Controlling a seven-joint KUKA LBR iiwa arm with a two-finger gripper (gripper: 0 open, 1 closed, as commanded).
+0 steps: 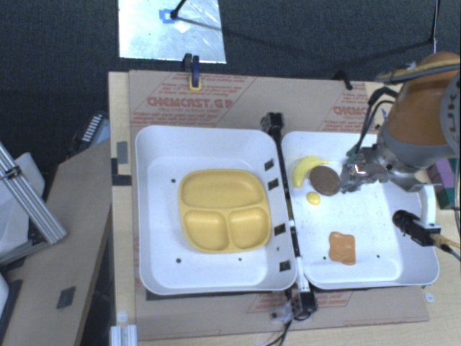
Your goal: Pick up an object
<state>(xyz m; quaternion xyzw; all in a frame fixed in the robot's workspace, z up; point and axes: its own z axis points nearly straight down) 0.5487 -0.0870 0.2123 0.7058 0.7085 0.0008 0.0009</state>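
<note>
arm: we saw the grey arm [425, 114] reaching in from the right, over the far part of the right bin [374, 265].
gripper: the gripper [351, 173] sat low, just right of the brown disc [325, 180]; from this slant we could not tell its state or whether it had hold of anything.
targets: all in the right bin. The yellow banana [305, 168] touched the disc's far-left edge, a small yellow piece [313, 198] lay just near of the disc, and the orange piece [342, 248] lay well apart on the near side.
left bin: the left bin [155, 215] held a yellow divided tray [220, 209], far from the action.
risk: we judged the clutter the main problem. Banana and disc touched, so a close there could shove one aside or pinch both.
risk 2: the disc looked flat and low, likely to slip out on lift.
</note>
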